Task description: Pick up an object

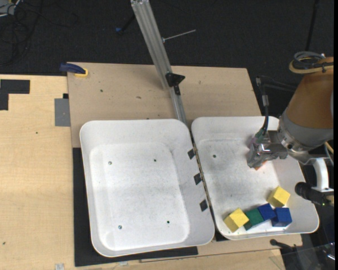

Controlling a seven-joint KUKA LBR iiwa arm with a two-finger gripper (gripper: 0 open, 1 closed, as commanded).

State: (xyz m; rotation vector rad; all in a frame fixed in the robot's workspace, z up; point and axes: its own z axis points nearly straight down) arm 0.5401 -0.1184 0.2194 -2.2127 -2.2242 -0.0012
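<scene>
My gripper (258, 157) sits low over the right bin (225, 145), toward its right edge, well apart from the blocks; I cannot tell how it is set. Blocks are clustered in that bin's near right corner: yellow block (280, 196), blue block (281, 216), second blue block (266, 211), green block (253, 216), second yellow block (236, 219). Left bin (101, 136) lies alongside.

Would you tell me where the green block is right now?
In the camera view, the green block lies in the right bin, near its front edge, wedged between a yellow block and the blue blocks.
</scene>
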